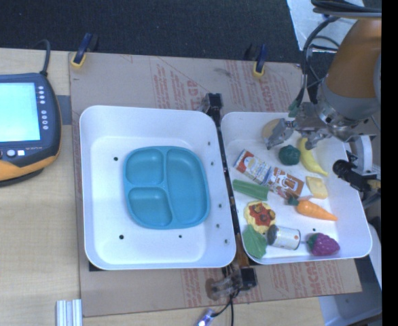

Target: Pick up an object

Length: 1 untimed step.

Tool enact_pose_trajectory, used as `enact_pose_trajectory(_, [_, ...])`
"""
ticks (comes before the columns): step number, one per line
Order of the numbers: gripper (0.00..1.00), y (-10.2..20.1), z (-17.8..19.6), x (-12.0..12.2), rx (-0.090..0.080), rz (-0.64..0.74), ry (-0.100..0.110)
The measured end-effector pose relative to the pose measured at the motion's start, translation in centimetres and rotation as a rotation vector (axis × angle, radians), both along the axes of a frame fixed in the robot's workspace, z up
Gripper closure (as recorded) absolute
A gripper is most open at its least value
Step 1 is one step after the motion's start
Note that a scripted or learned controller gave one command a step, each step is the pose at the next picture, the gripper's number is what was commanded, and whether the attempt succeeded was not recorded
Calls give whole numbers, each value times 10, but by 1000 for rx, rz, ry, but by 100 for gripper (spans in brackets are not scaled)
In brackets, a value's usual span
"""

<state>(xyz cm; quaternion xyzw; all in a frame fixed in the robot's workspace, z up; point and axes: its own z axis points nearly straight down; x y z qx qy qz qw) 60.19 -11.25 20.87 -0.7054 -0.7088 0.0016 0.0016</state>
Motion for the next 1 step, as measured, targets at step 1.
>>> enact_pose_trajectory(1, [0,-13,-119,53,-1,2,3])
